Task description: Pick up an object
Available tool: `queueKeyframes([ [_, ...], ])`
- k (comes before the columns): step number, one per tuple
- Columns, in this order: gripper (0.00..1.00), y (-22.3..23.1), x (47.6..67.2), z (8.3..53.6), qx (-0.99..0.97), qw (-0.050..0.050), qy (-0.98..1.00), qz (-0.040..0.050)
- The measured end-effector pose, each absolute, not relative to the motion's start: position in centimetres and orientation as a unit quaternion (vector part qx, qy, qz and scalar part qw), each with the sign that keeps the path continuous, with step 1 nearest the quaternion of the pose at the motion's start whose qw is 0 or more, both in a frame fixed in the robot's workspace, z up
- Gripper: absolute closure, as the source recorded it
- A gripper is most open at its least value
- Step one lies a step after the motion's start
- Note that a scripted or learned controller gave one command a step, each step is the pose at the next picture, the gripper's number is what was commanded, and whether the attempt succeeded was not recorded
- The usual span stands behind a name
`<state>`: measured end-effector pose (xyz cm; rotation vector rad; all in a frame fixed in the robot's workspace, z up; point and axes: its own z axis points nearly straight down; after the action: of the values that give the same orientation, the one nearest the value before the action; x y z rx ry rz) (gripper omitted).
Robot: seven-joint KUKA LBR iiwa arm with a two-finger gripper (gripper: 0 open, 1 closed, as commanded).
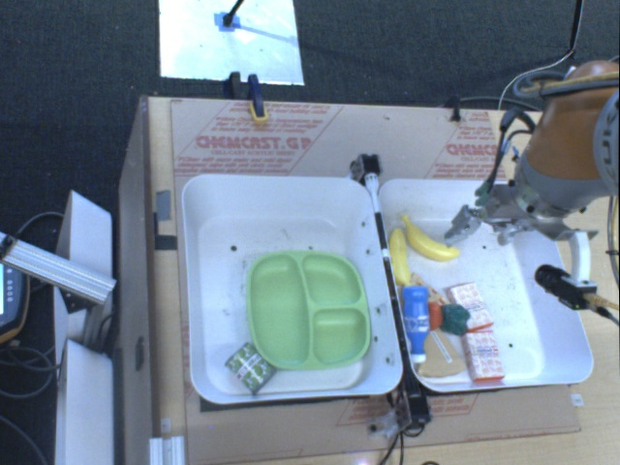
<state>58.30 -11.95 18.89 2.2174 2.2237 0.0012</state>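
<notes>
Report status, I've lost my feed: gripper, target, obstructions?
Gripper above right bin, nothing between its fingers. Banana lies just beside it, untouched. Second banana and blue bottle lie close by.

The arm [572, 134] is extended in from the right, with the wrist angled downward and the gripper [463, 227] positioned low.

Red print reading roughly "CHEMCAST GP" runs across the protective sheet [254, 143] covering the table behind the bins, repeated partly at right; smaller lines are illegible.
</notes>
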Motion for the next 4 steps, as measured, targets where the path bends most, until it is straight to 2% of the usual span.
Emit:
queueKeyframes([
  [1, 0.00, -11.5, 54.4, 9.8, 0.707, 0.005, 0.707, 0.0032],
  [2, 0.00, -9.3, 49.4, 10.7, 0.710, 0.012, 0.704, 0.0009],
  [3, 1.00, -8.7, 49.4, 11.6, 0.707, 0.004, 0.707, 0.0017],
  [4, 0.00, -9.2, 49.4, 11.7, 0.709, 0.010, 0.705, 0.0007],
])
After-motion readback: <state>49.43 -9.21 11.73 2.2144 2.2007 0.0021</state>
